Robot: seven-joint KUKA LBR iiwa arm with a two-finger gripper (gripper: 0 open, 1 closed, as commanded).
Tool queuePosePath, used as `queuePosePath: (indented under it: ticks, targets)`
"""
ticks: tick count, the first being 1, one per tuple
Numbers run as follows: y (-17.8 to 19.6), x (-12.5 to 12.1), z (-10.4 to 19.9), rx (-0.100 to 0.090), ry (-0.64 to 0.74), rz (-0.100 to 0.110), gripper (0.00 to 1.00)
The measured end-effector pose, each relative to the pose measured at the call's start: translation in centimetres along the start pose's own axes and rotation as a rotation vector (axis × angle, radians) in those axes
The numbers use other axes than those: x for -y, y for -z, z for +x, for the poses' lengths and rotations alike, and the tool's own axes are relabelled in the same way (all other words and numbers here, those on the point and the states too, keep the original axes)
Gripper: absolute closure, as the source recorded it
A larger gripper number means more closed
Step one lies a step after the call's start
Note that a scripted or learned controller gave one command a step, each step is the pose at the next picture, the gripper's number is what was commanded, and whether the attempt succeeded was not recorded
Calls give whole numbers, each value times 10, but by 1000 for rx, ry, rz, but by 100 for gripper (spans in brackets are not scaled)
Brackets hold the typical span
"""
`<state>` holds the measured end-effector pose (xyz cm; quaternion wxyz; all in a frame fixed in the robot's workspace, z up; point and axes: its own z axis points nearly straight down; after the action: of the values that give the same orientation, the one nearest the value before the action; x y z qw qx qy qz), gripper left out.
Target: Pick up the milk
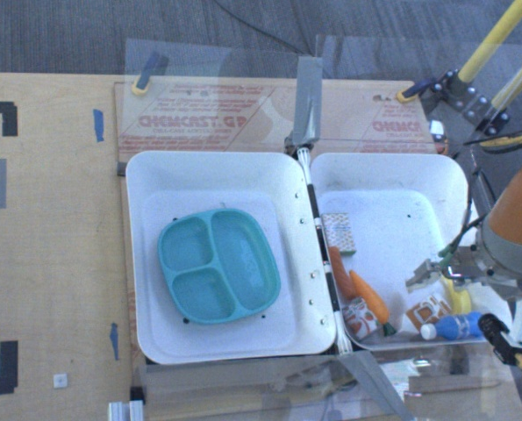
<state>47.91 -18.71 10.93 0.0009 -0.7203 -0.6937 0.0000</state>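
Gripper sits low over the right bin, near its right wall, metal fingers splayed a bit apart w/ nothing between them. Arm's grey body w/ the orange band is cut off at the frame's right edge, cables hanging round it.

Just below the gripper: small carton, orange-and-white print, boxy — looks like the milk, though the label's too small to read. It lies apart from the fingertips, near the bin's front wall. Beside it a blue bottle w/ white cap, on its side, smooth plastic. Yellow item next to that, partly hidden by the arm, can't tell what.

Further left: 2 orange carrots, tapered, side by side; 1 red-white packet at the front; 1 speckled greenish box along the left wall.

Left bin: 1 teal plate, 3 compartments, rounded corners, glossy. Both bins shallow white plastic, 2 in all, on a pale wood bench.
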Motion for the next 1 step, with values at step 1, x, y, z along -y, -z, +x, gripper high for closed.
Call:
queuePosePath:
  ticks: [1]
  targets:
    - [-4, 1, 23, 0, 64, 1, 0]
